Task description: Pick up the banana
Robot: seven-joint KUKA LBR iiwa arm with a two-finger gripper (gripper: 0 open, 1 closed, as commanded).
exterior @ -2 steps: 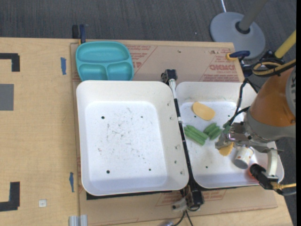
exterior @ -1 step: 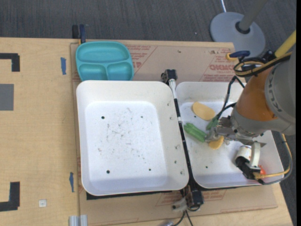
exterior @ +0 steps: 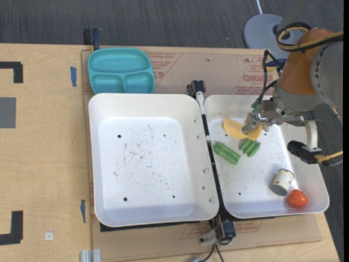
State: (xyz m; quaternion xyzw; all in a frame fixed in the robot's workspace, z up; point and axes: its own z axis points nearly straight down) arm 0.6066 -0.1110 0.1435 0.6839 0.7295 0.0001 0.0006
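The banana (exterior: pixel 235 128) lies in the upper part of the right bin (exterior: pixel 313 206), long axis roughly left to right, with the gripper (exterior: pixel 252 125) directly over its right end; jaw state cannot be determined. Green pieces (exterior: pixel 238 149) lie just below. The bin's upper wall is near; open floor lies lower down.
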